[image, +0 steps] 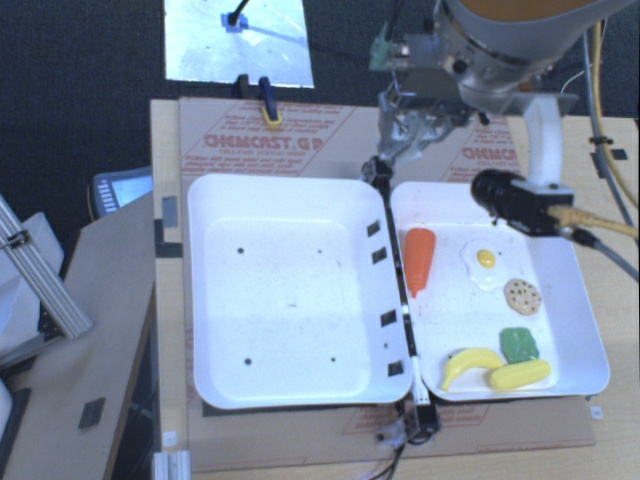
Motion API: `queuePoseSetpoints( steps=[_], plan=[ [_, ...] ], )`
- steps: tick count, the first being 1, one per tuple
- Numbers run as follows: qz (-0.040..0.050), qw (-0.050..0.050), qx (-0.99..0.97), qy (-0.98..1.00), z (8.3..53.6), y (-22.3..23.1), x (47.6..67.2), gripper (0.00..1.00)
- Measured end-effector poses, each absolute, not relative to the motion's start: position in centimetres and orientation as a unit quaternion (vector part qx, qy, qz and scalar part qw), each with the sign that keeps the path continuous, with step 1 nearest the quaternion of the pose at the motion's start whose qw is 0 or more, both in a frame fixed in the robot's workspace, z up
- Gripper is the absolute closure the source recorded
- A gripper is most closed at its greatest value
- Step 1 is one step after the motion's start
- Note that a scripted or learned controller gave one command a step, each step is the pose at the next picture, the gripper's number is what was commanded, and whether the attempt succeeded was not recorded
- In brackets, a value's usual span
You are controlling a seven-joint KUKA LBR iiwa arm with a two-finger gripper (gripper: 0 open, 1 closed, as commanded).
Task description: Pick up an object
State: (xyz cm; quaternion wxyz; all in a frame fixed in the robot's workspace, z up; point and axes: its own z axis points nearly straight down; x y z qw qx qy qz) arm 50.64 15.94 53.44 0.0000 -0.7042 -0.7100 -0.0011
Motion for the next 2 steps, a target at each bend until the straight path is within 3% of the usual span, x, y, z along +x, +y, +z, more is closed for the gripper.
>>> queuePoseSetpoints(
  steps=[1, 2],
  plan=[
    [-0.0009, -0.001, -0.707, -0.707, 53.5, 14.7, 51.0, 1.0],
    [-0.0008, -0.001, -0.708, -0.706, 53.5, 11.3, 52.7, 1.0]
  ],
)
